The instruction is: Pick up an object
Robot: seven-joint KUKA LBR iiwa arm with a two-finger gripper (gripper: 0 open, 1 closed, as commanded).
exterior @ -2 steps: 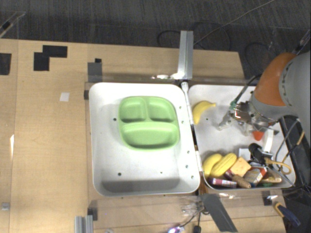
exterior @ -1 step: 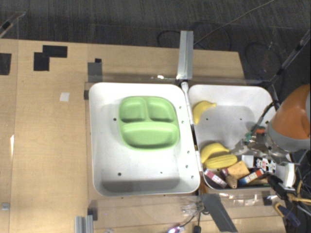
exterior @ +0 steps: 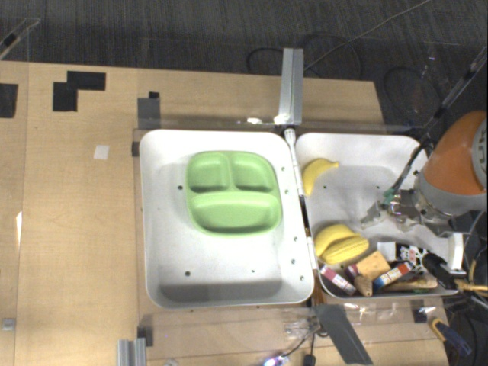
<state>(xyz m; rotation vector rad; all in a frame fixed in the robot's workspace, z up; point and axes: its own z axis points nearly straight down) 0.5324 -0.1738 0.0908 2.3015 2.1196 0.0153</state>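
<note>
light wood surface, dark carpet behind | no readable labels | gripper low in right bin, jaws can't tell | bananas near its front, green tray in left bin

Two white bins side by side on wooden bench.

A single fixed camera looked down on the tabletop from above, at a slant, with dark carpeted floor across the top of the frame as the far side. It stood far enough off to take in both white bins whole, the left bin near the centre and the right bin toward the right edge, where the arm reached in.
</note>
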